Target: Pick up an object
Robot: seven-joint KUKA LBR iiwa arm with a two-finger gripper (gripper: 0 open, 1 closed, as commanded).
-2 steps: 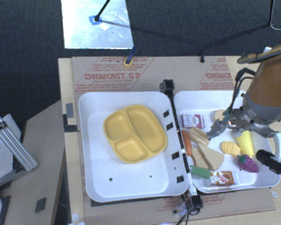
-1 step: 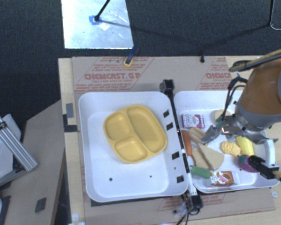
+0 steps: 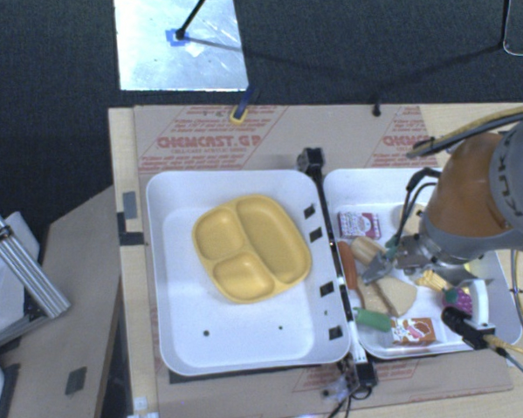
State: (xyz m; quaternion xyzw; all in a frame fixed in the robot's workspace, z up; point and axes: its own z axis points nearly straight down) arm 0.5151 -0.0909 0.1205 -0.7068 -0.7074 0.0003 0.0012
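While the arm point(image 3: 479, 192) hangs low over the right bin point(image 3: 510, 322), the step in hand looks like closing in on one item from the clutter there, and doing that well means settling on a single piece with free space on both sides before descending. A straight drop with the wrist kept square should help, since the items lie packed and a slanted approach could shove neighbours against the wall between the bins.

On the surface point(image 3: 205, 137), the left bin point(image 3: 176, 339) holds a yellow tray point(image 3: 250, 246) with three compartments, well apart from the tool point(image 3: 380, 270). The tool sits over the left half of the right bin, and I cannot tell its state from this angle.

The likeliest target is the tan piece point(image 3: 401, 294), which lies just near of the tool and slightly right. A red stick point(image 3: 349, 269) lies just left of the tool, along the bin's left wall. A white carton point(image 3: 358, 222) rests on the far side of it. A red-and-white packet point(image 3: 415, 330) lies nearer still, beside a green piece point(image 3: 372, 319). A purple item point(image 3: 459, 299) sits to the right, under the arm's edge.
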